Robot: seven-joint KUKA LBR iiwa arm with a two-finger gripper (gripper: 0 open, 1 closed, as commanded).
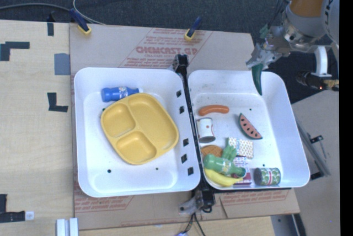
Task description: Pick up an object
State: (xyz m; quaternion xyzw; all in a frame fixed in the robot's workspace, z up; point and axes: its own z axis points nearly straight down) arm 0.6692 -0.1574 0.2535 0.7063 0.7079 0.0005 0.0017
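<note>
Over the far right corner of the right bin (287,119), the gripper (258,76) is hanging, pinching a dark green pepper-like object (257,81) that is dangling lengthwise, pointing straight down. Below it (toward the near side) a hot dog (213,110) and watermelon slice (249,126) are lying untouched.

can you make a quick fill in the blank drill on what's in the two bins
1. The yellow divided tray lies in the ____ bin.
2. The blue bottle lies just beyond the tray's far ____ corner.
3. The watermelon slice is in the right bin, to the ____ of the sausage.
4. The gripper hangs over the right bin's far ____ corner.

Missing words: left; left; right; right
</note>
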